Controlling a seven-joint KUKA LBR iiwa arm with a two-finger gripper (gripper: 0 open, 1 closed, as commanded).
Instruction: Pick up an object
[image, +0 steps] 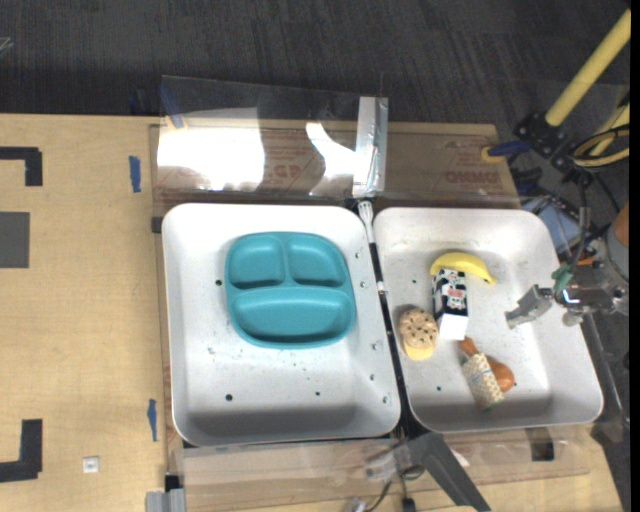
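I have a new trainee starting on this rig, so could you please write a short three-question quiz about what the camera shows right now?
1. True or false: the teal divided plate lies in the same bin as the banana.
2. Which item lies closest to the divider between the two bins? A) banana B) round cookie C) orange-tipped toy
3. Fill in: the gripper hangs over the ____ bin.

Key:
1. False; the plate is in the left bin, the banana in the right.
2. B
3. right
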